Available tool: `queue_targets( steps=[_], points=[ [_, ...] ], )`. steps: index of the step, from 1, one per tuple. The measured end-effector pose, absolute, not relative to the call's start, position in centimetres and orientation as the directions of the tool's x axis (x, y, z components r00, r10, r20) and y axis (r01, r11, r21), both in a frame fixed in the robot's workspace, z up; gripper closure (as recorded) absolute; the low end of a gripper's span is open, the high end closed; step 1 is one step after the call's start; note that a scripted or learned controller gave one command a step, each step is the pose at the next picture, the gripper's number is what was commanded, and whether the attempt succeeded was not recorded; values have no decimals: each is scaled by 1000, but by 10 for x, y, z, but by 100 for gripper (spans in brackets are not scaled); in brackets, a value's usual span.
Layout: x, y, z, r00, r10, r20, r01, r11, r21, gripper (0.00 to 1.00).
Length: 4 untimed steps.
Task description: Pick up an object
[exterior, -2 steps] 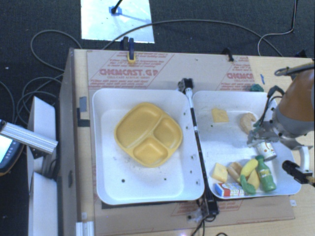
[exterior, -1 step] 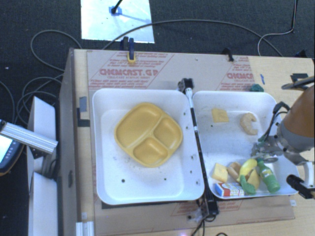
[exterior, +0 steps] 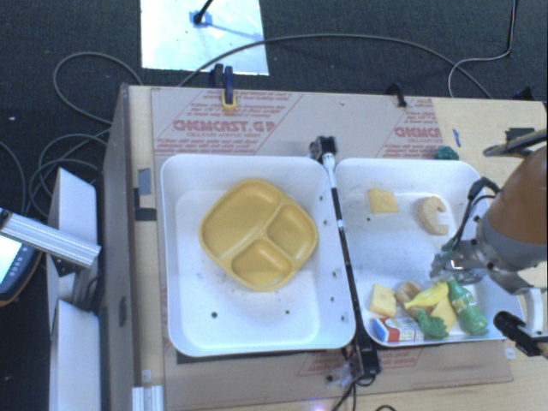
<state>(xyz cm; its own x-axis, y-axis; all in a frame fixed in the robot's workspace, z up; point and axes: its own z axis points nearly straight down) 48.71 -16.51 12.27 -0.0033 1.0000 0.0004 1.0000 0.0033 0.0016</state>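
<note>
Gripper low over the right bin's cluttered near corner.

Whether it is clenched or released cannot be told. Just under it lie a glossy green bottle, a curved yellow banana, a yellow wedge and a flat carton; farther back, a pale croissant-like piece. The left bin bears a smooth yellow compartment plate.

Cluster just below gripper: green plastic bottle, yellow banana, green broccoli piece, yellow cheese wedge, red-white-blue carton lying flat. Farther up-left: pale yellow block, beige curved pastry.
</note>
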Motion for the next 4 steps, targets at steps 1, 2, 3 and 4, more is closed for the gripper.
queue_targets(
  steps=[1,2,3,4],
  points=[
    [487,-118,85,-3,1000,0,1000,3,2,100],
    [487,-206,85,-2,1000,1,1000,2,2,100],
    [516,-206,85,-3,1000,0,1000,3,2,100],
    [487,-207,85,-1,1000,0,1000,1,1,100]
  ],
)
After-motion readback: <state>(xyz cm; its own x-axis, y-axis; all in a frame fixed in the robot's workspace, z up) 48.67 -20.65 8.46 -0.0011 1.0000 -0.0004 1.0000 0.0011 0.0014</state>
